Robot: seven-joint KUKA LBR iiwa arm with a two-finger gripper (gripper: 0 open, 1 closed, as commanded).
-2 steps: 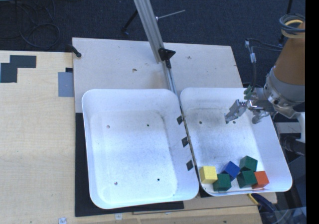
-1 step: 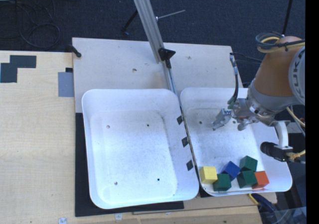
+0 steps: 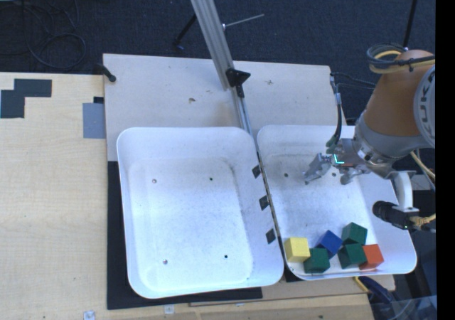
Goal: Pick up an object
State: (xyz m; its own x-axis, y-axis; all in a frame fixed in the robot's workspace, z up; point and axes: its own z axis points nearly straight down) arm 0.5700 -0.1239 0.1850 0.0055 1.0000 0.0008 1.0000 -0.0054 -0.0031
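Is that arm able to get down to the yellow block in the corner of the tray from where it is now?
Probably yes. The gripper hangs over the right tray, with bare floor between it and the yellow block. A green block touching it and the tray wall nearby may crowd the grab.

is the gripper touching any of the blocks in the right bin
Apart. The camera view shows the gripper over the bare upper floor of the right bin, while the blocks sit clustered at its near edge.
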